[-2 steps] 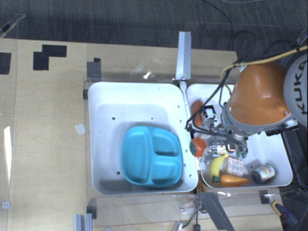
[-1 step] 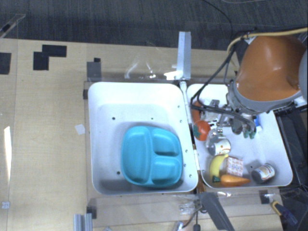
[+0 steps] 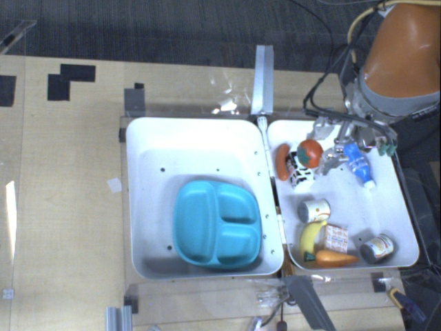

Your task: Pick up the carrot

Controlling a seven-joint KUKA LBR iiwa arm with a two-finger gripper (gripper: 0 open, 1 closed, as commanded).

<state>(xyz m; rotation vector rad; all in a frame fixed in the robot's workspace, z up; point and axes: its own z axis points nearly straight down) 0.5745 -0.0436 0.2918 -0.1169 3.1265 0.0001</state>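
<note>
The carrot (image 3: 333, 258) lies at the near edge of the right bin (image 3: 406, 216), touching the banana (image 3: 311, 237). The gripper (image 3: 339, 152) hovers at the far end; whether its jaws are released cannot be told.

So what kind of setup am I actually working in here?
Likely a robot lab pick-and-place bench: two white bins, a blue divided plate in the left one, and toy-like items such as the carrot in the right.

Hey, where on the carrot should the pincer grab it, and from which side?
Grip the carrot at its thick middle, coming straight down from above. It lies flat and lengthwise along the right bin's near wall, so close across its narrow width. The banana crowds its left end; the free, tapering right end probably leaves less to hold.
</note>
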